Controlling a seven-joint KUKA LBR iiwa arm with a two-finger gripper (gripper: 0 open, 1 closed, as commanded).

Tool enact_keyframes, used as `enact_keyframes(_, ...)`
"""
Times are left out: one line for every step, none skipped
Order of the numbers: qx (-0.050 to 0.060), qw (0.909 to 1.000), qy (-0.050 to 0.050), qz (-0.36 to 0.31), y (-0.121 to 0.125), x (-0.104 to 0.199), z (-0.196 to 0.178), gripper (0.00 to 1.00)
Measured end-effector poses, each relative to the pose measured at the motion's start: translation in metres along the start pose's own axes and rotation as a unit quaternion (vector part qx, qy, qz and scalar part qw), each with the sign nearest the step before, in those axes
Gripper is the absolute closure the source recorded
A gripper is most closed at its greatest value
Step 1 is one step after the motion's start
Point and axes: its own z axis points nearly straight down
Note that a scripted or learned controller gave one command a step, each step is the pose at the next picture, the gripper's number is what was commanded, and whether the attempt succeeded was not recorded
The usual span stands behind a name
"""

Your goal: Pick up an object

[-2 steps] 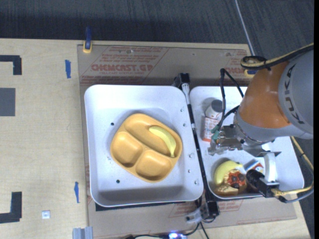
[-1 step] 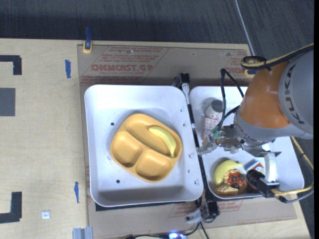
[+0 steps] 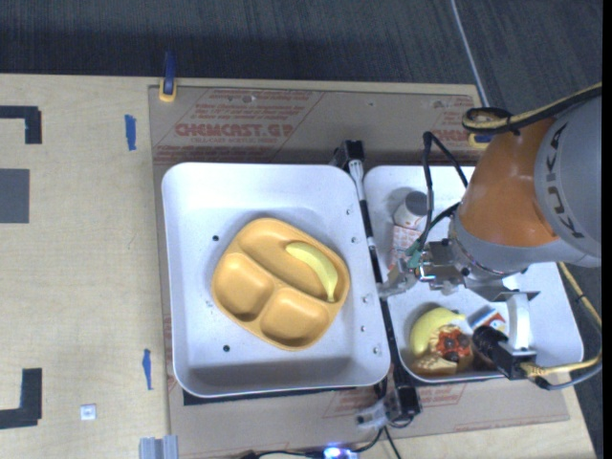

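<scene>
My gripper (image 3: 413,268) hangs over the left part of the right bin (image 3: 566,328), under the grey and orange wrist. Just behind it, at the bin's back left, lies a small pale bottle (image 3: 410,212) with a grey cap. In front of the gripper, at the bin's front left, rests a round yellow fruit (image 3: 430,327), with a red and orange item (image 3: 452,348) against its right side. The view shows nothing between the fingers. The wrist hides the middle of the right bin.
The left bin (image 3: 191,256) holds a yellow divided plate (image 3: 251,290) with a banana (image 3: 316,266) lying in its right-hand compartment. A metal divider (image 3: 371,256) runs between the two bins. The bench (image 3: 76,256) stretches away to the left.
</scene>
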Motion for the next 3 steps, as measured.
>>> enact_keyframes(0.000,1.0000,0.000,0.000,0.000,0.000,0.000,0.00)
enact_keyframes(0.001,1.0000,0.000,0.001,-0.006,-0.081,0.051,0.00)
enact_keyframes(0.000,1.0000,0.000,0.001,-0.005,-0.081,0.099,0.00)
